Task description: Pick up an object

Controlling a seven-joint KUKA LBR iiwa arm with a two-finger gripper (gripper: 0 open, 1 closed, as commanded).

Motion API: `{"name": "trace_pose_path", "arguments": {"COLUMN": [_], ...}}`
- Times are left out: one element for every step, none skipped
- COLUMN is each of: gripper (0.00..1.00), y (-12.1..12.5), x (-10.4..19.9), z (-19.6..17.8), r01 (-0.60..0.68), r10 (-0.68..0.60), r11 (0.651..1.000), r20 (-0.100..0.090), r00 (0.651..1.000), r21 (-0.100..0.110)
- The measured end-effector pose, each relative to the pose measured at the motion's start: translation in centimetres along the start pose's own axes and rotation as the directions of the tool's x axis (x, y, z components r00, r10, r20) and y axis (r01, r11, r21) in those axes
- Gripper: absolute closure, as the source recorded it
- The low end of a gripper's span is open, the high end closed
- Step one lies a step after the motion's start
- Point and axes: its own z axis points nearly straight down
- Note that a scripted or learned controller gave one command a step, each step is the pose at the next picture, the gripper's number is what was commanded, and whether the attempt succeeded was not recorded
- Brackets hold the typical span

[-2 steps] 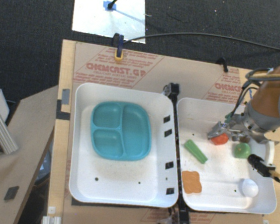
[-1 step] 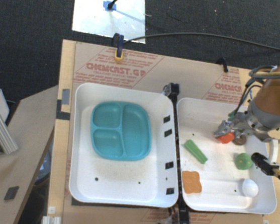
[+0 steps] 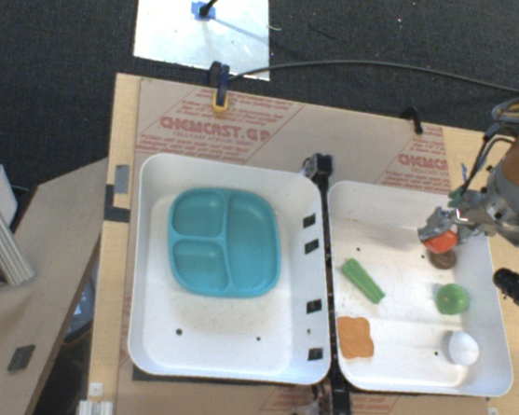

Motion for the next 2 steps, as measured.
{"name": "trace_pose_path", "arguments": {"gripper": [1.0,1.0], "y": [0.3,0.5], "x": [0.0,0.0], "z": [-6.6,-10.7], "r01": [0.005,0.006], "r10": [-0.005,-0.006], "r11": [1.0,1.0], "r20": [0.0,-0.001], "r00": [1.0,1.0], "r21": [-0.002,0.001]}}
